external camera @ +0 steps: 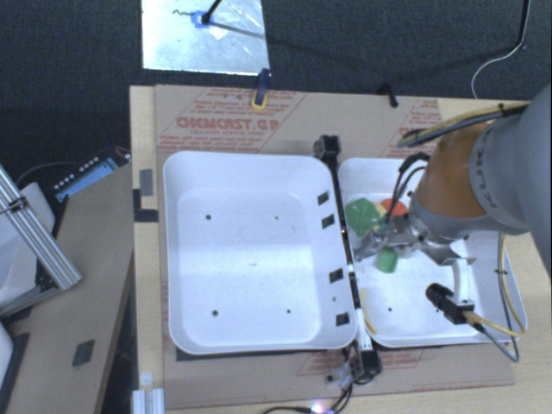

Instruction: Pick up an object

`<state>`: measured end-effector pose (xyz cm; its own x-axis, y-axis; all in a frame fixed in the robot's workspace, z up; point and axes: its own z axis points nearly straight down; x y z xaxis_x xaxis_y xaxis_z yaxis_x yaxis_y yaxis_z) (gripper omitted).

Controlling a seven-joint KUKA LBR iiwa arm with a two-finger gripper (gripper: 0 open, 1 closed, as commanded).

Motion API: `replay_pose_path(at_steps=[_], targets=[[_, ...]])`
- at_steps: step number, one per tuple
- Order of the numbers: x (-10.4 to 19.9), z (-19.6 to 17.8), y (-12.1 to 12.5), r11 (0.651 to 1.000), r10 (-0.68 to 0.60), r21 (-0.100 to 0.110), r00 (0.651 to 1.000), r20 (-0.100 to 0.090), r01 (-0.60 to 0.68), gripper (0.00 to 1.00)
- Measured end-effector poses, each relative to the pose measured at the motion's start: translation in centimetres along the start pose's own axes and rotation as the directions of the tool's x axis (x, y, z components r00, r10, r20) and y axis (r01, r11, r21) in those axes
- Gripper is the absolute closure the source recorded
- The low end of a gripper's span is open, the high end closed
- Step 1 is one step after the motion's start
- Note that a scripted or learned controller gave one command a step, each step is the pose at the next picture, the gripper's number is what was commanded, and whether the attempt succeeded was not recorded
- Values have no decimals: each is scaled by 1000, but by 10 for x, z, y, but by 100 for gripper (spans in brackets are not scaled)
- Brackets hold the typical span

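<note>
Tool (379, 247) sits low in the right bin (414, 322) over the green objects (366, 215) to grab one — its grip state I cannot tell.

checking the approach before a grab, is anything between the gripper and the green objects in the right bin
Nothing visible stands between them. The gripper is low in the right white bin, right beside the larger green block and the small green piece. An orange object lies just behind, out of the way.

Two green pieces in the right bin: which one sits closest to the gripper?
The small green piece, right at the gripper. The larger green piece lies farther up, near the bin divider.
</note>
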<state>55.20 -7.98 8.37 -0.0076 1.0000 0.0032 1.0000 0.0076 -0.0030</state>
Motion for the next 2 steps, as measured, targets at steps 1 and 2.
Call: replay_pose_path(at_steps=[1, 2], targets=[[-16, -2, 64, 1000, 2, -11, 1000, 5, -2, 0], [-15, -13, 62, 1000, 1, -9, 1000, 4, -1, 100]])
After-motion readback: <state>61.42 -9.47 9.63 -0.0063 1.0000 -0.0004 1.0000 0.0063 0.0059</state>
